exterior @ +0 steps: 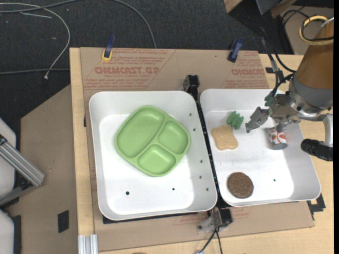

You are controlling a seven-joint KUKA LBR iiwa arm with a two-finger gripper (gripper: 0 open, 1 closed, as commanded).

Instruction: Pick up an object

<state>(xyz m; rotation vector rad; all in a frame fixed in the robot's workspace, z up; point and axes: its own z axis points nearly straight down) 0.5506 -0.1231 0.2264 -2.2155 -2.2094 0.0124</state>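
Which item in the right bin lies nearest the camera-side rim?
The round brown patty; the tan bread slice, green broccoli and small can lie farther back.

Two white bins side by side: left bin (98, 142), right bin (265, 163). Cardboard sheet (79, 115) beneath both. Blue clamps on far edge: left clamp (109, 45), right clamp (235, 50). White cable (63, 25) on dark carpet (32, 89), far left.

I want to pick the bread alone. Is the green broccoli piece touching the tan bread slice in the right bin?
Apart. The camera view shows a strip of white bin floor between the broccoli piece and the bread slice.
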